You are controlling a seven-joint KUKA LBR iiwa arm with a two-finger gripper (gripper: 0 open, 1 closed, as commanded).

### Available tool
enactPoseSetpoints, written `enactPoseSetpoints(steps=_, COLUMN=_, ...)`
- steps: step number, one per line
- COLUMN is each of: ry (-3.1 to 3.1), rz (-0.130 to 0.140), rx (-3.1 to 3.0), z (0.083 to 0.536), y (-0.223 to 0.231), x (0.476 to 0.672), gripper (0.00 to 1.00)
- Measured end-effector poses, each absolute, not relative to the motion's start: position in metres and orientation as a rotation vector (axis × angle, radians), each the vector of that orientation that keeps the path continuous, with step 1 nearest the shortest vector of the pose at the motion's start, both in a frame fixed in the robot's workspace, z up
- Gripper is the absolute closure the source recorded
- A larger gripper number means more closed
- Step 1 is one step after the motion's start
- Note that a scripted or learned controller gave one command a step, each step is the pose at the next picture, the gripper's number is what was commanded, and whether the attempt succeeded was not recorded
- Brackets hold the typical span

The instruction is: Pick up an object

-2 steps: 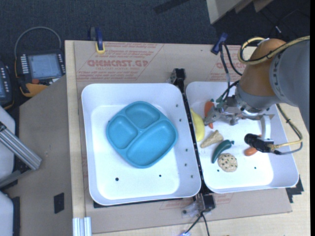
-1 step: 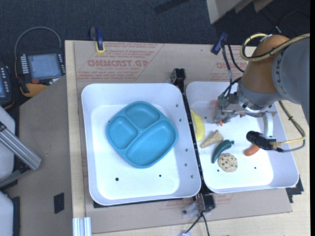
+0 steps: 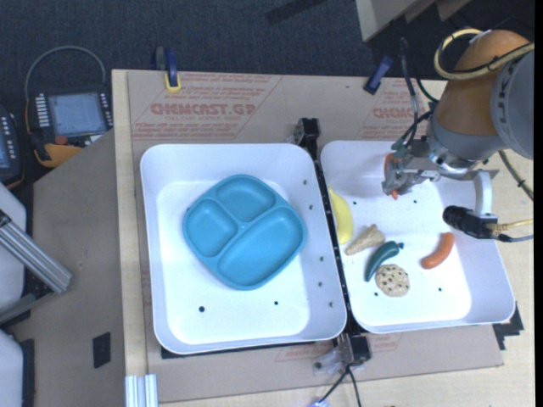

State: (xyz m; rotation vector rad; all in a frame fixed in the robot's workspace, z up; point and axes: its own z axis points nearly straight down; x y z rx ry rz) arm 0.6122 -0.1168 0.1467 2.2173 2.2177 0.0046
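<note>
Toys (small cluster) (image 3: 386,261) lie below fingers (image 3: 396,189), apart; finger opening: cannot tell.

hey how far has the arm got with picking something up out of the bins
Nothing looks picked yet. The cookie, green pepper, sausage, wedge and yellow piece all lie on the floor of the right bin, and the blue plate sits in the left bin. The gripper hangs over the right bin's far end, away from the items. Choosing, descending, grasping and lifting remain.
</note>
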Motion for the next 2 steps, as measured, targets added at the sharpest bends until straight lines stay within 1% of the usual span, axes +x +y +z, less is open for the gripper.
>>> enactPoseSetpoints(steps=1, ry=2.219, rz=0.006, rx=2.215, z=0.208, y=-0.11, x=0.611, gripper=1.0)
enactPoseSetpoints(steps=2, ry=2.219, rz=0.007, rx=2.214, z=0.26, y=-0.103, x=0.62, gripper=1.0)
